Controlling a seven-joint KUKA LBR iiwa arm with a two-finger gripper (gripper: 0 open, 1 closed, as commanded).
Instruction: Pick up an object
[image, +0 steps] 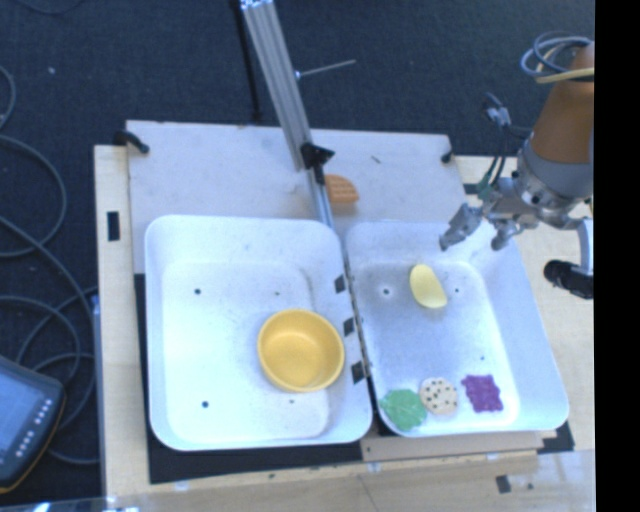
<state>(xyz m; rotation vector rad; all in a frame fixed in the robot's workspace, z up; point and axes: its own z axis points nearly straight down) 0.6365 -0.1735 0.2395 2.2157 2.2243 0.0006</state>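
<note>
The grey arm (560, 140), orange band above its wrist, reaches in from three o'clock and hangs its pincer (480, 232) over the upper right rim of the right bin (520, 330). Its two fingers (458, 228) stand spread apart with nothing between them — one points toward the bin's upper middle, the other sits just to its three o'clock side. Below and toward eight o'clock from the pincer, a yellow oval piece (428, 286) lies on the bin floor, near but not touching the fingers. Along the bin's six o'clock edge three small things sit in a row: a green piece (403, 408) at the corner, a pale spotted cookie (438, 395) just beside it, and a purple piece (482, 392) next along. The left bin (190, 260) holds a yellow bowl (300, 349), upright, toward its lower right. An orange object (341, 190) rests on the counter (215, 165) at twelve o'clock from the seam between the bins, beside a slanted metal rail (285, 90) — its foot meets that seam.
</note>
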